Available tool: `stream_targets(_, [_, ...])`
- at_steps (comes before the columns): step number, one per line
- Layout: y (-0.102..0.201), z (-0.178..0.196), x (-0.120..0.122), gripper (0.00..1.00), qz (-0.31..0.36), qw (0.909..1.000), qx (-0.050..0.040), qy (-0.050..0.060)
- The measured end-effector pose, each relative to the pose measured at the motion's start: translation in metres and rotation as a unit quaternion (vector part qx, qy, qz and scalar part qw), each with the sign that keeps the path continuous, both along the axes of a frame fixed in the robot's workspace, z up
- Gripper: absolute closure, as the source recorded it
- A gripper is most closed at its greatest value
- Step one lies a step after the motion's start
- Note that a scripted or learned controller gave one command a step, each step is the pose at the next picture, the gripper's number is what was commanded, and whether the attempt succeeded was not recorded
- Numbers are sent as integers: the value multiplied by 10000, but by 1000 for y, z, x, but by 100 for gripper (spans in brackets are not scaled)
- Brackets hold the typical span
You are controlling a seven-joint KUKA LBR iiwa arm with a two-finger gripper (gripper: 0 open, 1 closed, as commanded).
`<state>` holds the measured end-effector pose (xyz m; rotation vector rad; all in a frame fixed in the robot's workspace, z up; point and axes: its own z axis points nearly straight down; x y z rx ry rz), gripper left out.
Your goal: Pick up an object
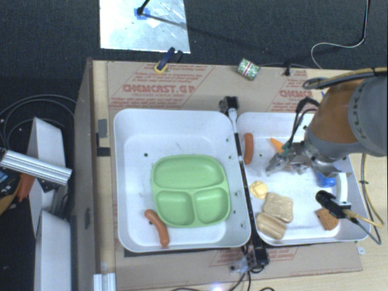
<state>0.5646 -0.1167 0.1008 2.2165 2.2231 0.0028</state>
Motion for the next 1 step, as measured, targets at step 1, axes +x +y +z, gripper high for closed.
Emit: stream_targets(1, [-19, -16, 74, 0, 9, 10000, -4, 0])
